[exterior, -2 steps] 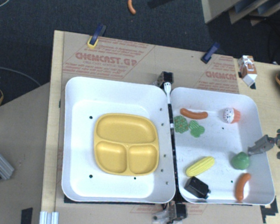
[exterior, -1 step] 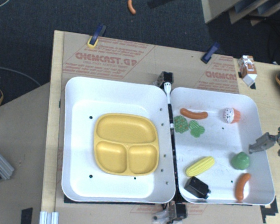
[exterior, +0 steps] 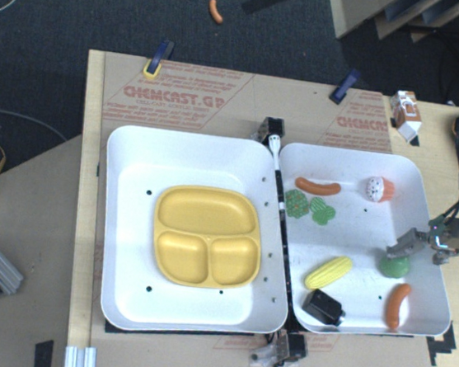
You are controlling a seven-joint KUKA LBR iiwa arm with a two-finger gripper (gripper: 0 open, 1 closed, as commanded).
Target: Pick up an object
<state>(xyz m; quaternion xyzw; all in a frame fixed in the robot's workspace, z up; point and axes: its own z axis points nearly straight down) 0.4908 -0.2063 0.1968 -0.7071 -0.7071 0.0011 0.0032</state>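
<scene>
The black block (exterior: pixel 323 306) sits nearest, but the pincer (exterior: pixel 408 246) hangs by the small green piece (exterior: pixel 395 265) in the right bin (exterior: pixel 428 190), its opening untellable; that piece looks light, smooth, best pinched across its middle.

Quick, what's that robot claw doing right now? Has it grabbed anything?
Gripper: down in the right bin, right over a green object; whether it has grabbed it cannot be told from this view.
</scene>
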